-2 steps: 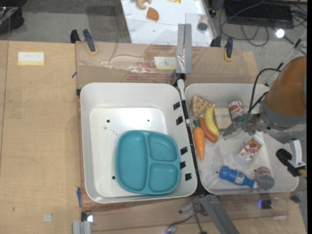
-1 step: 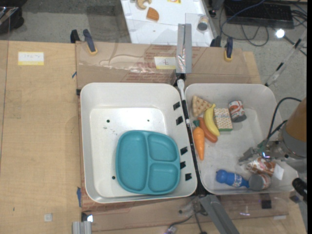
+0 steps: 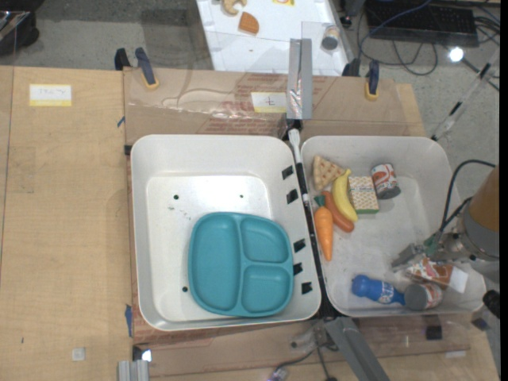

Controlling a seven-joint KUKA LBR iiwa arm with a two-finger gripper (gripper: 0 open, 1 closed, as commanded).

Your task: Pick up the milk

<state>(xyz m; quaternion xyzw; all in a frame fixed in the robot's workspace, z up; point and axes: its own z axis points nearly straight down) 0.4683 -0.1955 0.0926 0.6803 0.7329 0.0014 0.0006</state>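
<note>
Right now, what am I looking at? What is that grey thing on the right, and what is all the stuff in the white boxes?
You are looking down from a camera fixed above a bench. The grey thing with the orange band is a robot arm reaching in from the right. Its gripper is the part that grabs things. It is low in the right bin, right by a red and white carton, probably the milk it should pick up. I cannot tell if it has hold of it. That bin also has toy food: a banana, a carrot, a waffle, a small can and a blue bottle. The left bin holds a teal plate with three sections.
</note>
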